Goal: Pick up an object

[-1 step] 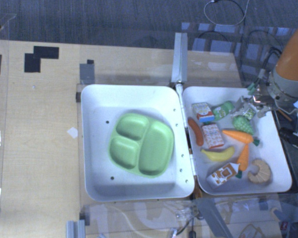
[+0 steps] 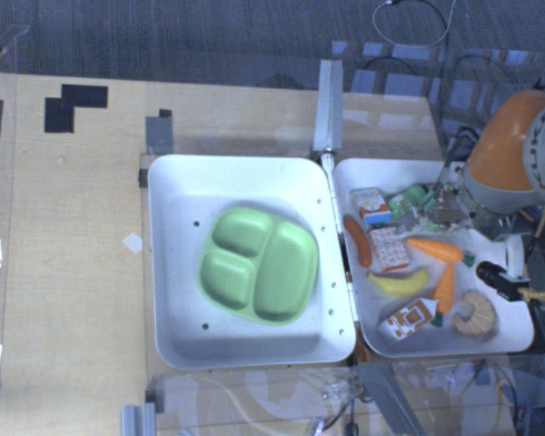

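arm: grey iiwa arm (image 2: pixel 527 153) with its orange band comes in from the right, wrist over the far right side of the right bin (image 2: pixel 518 339).
gripper: gripper (image 2: pixel 447 200) sits low over the far part of that bin, near a green item (image 2: pixel 411 195). Claw state: cannot tell, the wrist hides it. Nothing seen held.
left bin: left bin (image 2: pixel 177 334) holds a green divided plate (image 2: pixel 259 263) lying flat, mid-bin.
right bin: cluttered with toy food. Sausage (image 2: pixel 357 241) along the left wall, small carton (image 2: pixel 373 206) behind it, waffle-like piece (image 2: pixel 390 249) mid-bin, banana (image 2: pixel 401 282) below that, two carrots (image 2: pixel 434 249) (image 2: pixel 445 285), juice box (image 2: pixel 409 319) at the front, bagel-like ring (image 2: pixel 474 314) front right.
target: none fixed by the task. Judgement: upper carrot is the nearest clean pick, lying crosswise and just beside the gripper.
handling: looks like light, stiff plastic, smooth and tapered, so likely to slip or squirt out toward the thin end.
grasp point: pinch across the thick orange body near mid-length, not the tip or the green top.
risk: lower carrot and waffle-like piece lie close, so a wide claw may nudge them.
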Tool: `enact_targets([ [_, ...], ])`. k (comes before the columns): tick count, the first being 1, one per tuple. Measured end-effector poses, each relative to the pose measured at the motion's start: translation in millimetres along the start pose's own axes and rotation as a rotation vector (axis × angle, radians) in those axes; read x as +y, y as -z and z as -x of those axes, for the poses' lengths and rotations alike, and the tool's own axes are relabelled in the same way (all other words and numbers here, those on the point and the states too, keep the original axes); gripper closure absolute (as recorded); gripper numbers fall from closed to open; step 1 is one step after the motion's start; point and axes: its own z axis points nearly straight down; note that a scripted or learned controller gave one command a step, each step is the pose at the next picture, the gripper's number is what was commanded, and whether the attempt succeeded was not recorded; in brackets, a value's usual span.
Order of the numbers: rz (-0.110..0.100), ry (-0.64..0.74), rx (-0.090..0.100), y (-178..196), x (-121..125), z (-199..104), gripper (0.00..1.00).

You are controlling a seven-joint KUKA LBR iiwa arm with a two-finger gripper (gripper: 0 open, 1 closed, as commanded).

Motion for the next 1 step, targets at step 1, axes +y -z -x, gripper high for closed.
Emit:
enact_targets([
  [1,0.002,0.000,0.000,8.8,1.8,-0.4,1.00],
])
